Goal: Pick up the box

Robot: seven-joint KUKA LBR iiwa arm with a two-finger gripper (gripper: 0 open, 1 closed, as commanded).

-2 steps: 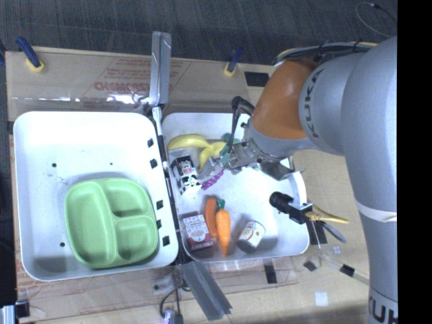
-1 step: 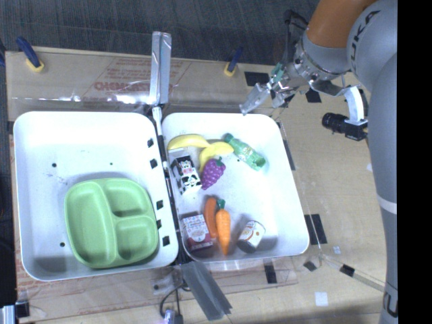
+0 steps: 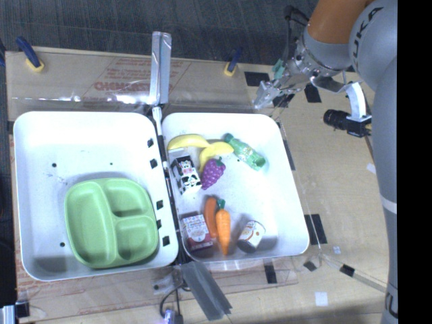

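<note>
Right bin (image 3: pixel 287 181) — box (image 3: pixel 196 231) upright near front-left corner, long axis vertical

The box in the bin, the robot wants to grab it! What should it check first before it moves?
1. Box found: a dark red box lies near the right bin's front edge. Another, cow-print carton sits by the divider. Which one is meant: cannot tell.
2. Hand over the box: not ok, it hangs outside the bin's far corner.
3. Hand free of any item: ok, nothing is between its fingers.
4. Room around the red box: not ok, the carrot lies right against it.
5. Top of box uncovered: ok.
</note>
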